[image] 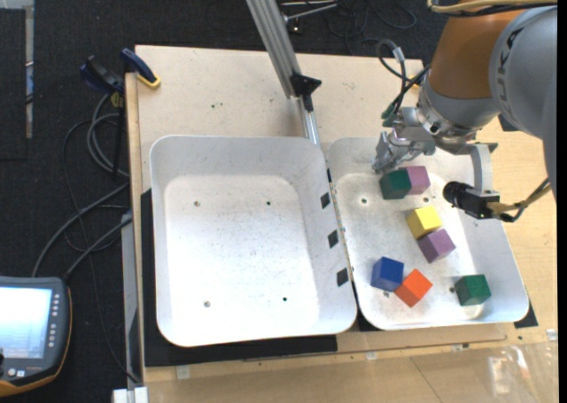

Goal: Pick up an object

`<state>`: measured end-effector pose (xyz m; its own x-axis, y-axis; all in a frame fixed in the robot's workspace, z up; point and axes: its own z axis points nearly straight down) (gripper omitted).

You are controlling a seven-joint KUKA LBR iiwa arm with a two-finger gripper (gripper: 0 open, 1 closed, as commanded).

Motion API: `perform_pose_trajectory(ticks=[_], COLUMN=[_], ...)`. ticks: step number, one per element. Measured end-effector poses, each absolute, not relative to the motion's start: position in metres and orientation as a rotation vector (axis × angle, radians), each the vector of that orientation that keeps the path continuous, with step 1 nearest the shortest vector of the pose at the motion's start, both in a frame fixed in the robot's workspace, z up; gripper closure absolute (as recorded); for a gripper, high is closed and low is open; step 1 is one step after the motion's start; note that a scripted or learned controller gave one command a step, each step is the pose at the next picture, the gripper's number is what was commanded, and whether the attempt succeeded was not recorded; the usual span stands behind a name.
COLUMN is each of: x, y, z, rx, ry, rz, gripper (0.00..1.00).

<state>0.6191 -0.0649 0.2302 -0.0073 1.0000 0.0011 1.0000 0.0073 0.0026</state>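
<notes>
Two white bins are seen side by side on the bench. All the blocks are kept in the right bin (509, 290). The gripper (390, 160) is hung low over the far end of that bin, right above a green block (395, 184). A pink block (417, 179) is pressed up against the green one on its right side. It cannot be told if the green block is touched by the gripper, and how the claw is set cannot be told either, because it is looked at from above and is partly hidden by the wrist.

Nearer the front, a yellow block (423, 220) and a purple block (436, 244) are set close together. A blue block (386, 274) and an orange block (413, 288) are found touching, and a second green block (472, 289) is left by the near corner.

The reaching step seems to be in hand; nothing is lifted yet. For the next move, the green block must be closed on squarely, and the pink neighbour must not be caught as well. Then a straight lift is called for.
</notes>
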Motion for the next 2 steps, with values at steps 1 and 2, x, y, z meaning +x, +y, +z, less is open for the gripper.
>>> perform_pose_trajectory(ticks=[1,2], x=[0.622,0.623], y=[-0.002,0.056], z=[0.228,0.229], rx=[2.212,2.213], ry=[2.232,2.231], rz=[0.003,0.004], gripper=[1.0,1.0])
